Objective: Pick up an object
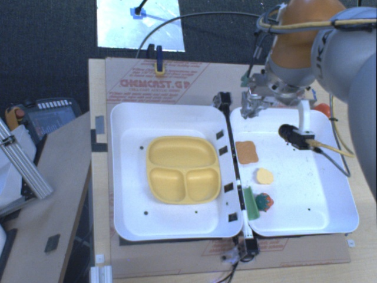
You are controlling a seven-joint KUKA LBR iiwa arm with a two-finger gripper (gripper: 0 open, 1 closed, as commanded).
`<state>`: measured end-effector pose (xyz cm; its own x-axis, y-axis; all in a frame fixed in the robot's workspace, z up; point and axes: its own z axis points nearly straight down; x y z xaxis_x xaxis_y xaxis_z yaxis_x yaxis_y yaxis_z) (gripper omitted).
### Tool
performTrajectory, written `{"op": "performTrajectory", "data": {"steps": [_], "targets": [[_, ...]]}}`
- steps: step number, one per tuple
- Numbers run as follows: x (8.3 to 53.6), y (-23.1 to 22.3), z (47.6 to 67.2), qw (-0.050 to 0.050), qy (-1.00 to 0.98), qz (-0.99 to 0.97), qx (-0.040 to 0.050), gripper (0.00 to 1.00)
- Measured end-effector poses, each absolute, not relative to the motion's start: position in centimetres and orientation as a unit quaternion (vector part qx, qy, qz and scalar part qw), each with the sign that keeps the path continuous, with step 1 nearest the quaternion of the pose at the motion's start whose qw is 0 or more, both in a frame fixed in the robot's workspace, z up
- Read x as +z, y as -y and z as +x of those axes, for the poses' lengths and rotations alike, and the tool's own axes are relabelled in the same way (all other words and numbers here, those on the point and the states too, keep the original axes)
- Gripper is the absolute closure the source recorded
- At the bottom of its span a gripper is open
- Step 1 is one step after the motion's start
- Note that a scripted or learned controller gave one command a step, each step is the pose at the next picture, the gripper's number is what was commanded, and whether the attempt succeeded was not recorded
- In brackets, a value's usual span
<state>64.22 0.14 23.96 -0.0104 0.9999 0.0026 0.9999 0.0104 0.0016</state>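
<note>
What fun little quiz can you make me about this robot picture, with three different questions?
1. True or false: the yellow plastic tray with three compartments lies in the left shallow white bin.
2. Which is nearer the gripper: A) the brown flat toast-shaped piece, or B) the green and orange toy at the right bin's front-left?
3. Fill in: the pale yellow round disc lies in the ____ bin.

Key: 1 true. 2 A. 3 right (the right shallow white bin).
</note>
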Motion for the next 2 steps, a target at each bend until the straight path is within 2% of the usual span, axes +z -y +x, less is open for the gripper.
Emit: {"op": "performTrajectory", "data": {"steps": [2], "targets": [[21.9,-10.9,62.9,0.001,0.71,-0.704,-0.0007,1.0]]}}
